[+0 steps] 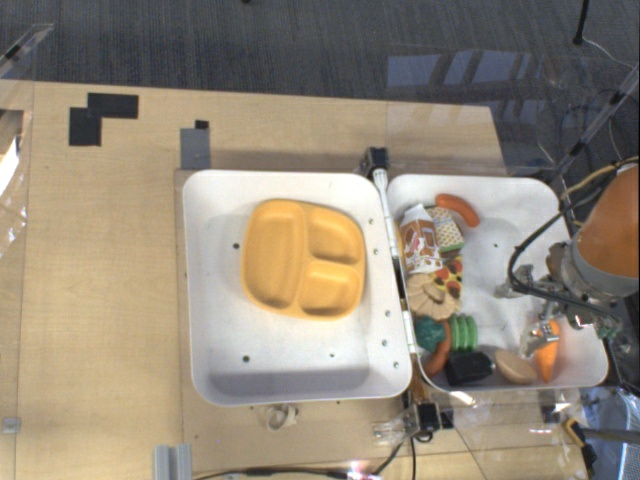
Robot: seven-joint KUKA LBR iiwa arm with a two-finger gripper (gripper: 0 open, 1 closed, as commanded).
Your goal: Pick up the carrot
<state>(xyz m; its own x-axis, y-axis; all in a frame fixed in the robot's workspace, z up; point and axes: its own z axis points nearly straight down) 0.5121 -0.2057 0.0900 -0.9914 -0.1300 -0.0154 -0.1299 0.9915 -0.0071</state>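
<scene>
The orange carrot (547,358) lies in the lower right corner of the right bin (520,193), close to the bin's near wall. My gripper (545,326) is low over the carrot's upper end and seems to touch it. The wrist and cables hide how it meets the carrot. The grey arm with its orange band (610,238) reaches in over the bin's right rim.
A tan bread-like piece (514,369) and a black item (468,368) lie just left of the carrot. Further left are a green ridged toy (462,330), a labelled can (422,243) and a sausage (455,208). The left bin (210,348) holds a yellow divided plate (303,258).
</scene>
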